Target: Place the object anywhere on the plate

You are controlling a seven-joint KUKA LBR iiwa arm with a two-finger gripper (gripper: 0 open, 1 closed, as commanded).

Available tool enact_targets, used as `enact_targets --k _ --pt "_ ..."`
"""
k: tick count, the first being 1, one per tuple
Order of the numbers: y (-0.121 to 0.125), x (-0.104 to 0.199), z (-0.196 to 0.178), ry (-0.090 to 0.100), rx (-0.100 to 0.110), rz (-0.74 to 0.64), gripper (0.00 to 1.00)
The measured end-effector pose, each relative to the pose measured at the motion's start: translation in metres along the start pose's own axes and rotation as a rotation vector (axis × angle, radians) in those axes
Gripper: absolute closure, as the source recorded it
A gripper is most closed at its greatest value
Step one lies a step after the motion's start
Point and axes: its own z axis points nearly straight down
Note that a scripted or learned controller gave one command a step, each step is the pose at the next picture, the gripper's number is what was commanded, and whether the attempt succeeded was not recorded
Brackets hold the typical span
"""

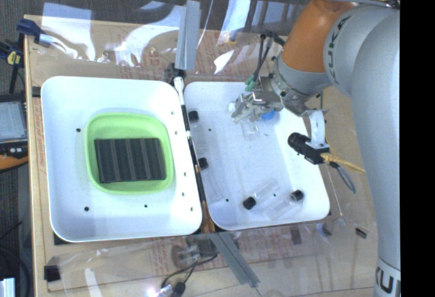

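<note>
The arm's pincer (250, 107) hovers low in the right bin (224, 180), upper centre of frame, its opening impossible to judge. A small blue object (269, 114) lies beside it; the green plate (129, 127) waits left. Grasping looks next.

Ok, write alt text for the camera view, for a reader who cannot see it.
A grey arm with an orange band reaches from the right over the right bin, its gripper low near the bin's upper middle, by a small blue item. The left bin holds a green plate with a dark ribbed centre, nothing on it.
</note>
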Motion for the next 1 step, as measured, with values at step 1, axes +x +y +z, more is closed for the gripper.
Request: enact_targets --k 1 --pt "0.0 0.0 0.0 0.0 0.0 0.0 0.0"
